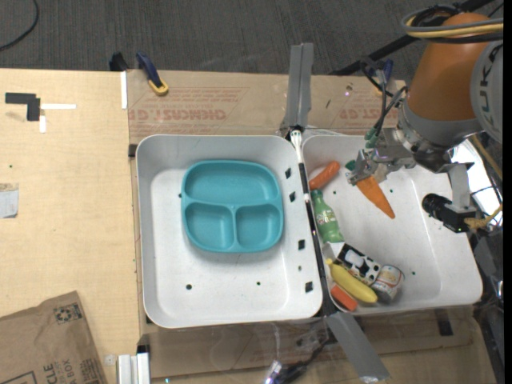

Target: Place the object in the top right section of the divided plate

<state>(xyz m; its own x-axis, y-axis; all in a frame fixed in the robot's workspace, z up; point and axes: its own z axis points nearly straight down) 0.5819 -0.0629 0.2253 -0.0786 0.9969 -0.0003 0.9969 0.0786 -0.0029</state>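
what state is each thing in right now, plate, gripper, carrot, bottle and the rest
teal divided plastic plate: flat in the left white bin, all sections bare
gripper: over the right white bin, at the thick end of the orange carrot
orange carrot: tilted, tip pointing down-right
second orange carrot: lying by the divider
green plastic bottle: lying on its side
yellow banana: lying at the bin's near corner
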